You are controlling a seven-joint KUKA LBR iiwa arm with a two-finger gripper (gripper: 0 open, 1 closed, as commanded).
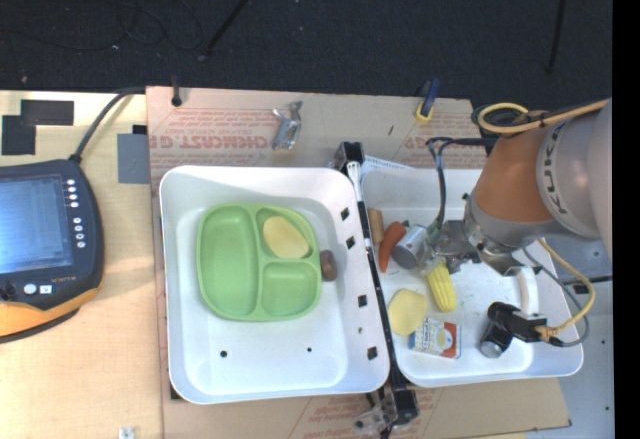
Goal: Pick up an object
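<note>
Nearest us, the big grey arm with its orange band (pixel 520 182) reached into the right-hand shallow white bin (pixel 560 362). We judged its gripper (pixel 432 245) hung just above the yellow corn cob (pixel 441 287), which lay lengthwise toward us; grip unclear.

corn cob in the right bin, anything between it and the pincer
Nothing visible. The pincer hangs just above the upper end of the corn cob, with no object between them. The red carrot-like piece lies to its left, and the yellow round piece lower left.
</note>
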